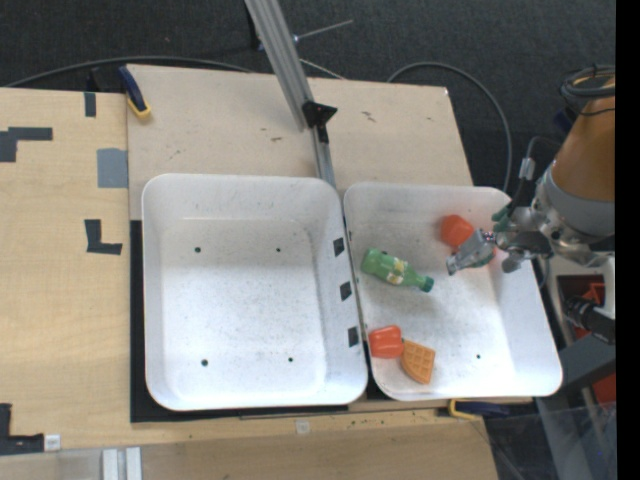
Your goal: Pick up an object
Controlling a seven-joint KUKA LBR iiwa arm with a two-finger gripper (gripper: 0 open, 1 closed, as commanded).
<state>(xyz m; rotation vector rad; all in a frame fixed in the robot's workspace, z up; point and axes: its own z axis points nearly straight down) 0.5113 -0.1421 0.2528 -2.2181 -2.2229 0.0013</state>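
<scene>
Camera view: we see a green bottle (pixel 396 270), orange block (pixel 386 342) and waffle (pixel 419 361) in the right bin (pixel 520 338). Our jaws hang just beside an orange cup (pixel 457 230) — whether parted or clenched, we cannot tell.

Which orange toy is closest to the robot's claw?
The orange piece at the far side of the right bin, just left of the gripper. The other two, an orange-red block and a waffle-patterned piece, lie by the near edge.

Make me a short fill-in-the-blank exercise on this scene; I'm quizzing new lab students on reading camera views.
1. All the objects lie in the ____ bin as the camera sees it.
2. The bottle in that bin is ____ in colour.
3. The gripper is nearest the ____ piece by the bin's far wall.
4. The waffle lies beside a small orange block near the bin's ____ edge.

Missing words: right; green; orange; near
</scene>
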